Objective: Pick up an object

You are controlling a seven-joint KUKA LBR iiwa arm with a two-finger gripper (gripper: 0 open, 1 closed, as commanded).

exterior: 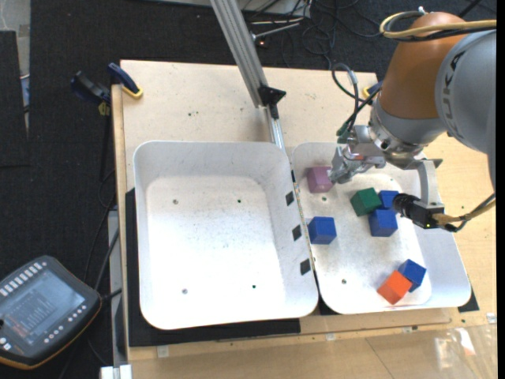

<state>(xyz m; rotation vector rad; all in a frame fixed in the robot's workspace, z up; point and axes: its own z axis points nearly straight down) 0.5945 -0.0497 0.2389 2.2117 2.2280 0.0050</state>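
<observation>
Approaching is the step you are seeing: the tool [346,166] is hovering just beside the pink block [319,179], at its three o'clock, grip state unreadable, needing alignment over it next.

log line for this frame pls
arm: over right bin | gripper: beside pink block | grasp: none seen | left bin: no blocks

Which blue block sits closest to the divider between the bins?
The lone blue cube just right of the divider; the other blue blocks lie further right, beside the green block and orange block.
</observation>
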